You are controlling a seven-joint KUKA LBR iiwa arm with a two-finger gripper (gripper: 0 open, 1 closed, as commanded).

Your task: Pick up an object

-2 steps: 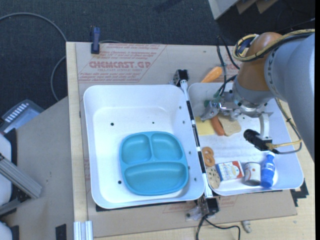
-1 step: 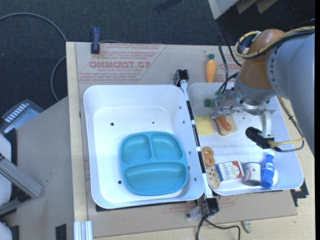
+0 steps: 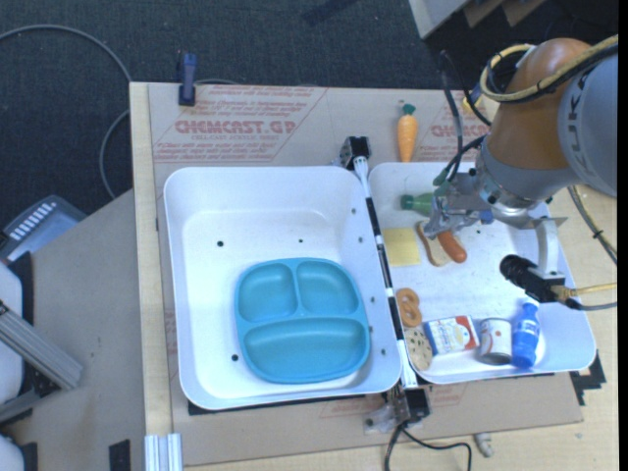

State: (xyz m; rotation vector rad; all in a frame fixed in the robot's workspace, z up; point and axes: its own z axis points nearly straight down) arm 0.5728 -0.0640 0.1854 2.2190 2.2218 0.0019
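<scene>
**Robot hand over the hot dog**

The grey robot hand (image 3: 453,216) is hanging right above the small toy hot dog (image 3: 444,247) in the right white plastic bin (image 3: 579,346). I cannot tell if it is gripping. The blue divided plate (image 3: 300,319) is lying in the left white bin (image 3: 191,263).
</scene>
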